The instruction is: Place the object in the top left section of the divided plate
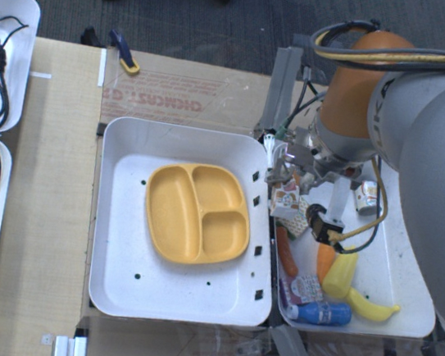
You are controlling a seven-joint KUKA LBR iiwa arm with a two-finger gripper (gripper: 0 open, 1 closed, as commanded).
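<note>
The yellow divided plate (198, 212) lies in the left bin (110, 264), with one long section on its left and two smaller ones on its right. All three sections are bare. My gripper (287, 180) hangs over the left edge of the right bin (408, 267), under the orange wrist band. A small red-and-white carton (286, 201) sits directly below the gripper and touches it. Whether it is gripped is hidden by the wrist.
The right bin holds a red sausage-like piece (286, 255), an orange carrot (323, 263), a yellow block (341, 274), a banana (374, 307), a blue bottle (323, 314) and a small white can (366, 199). The wall between the bins (272, 247) runs just left of the gripper.
</note>
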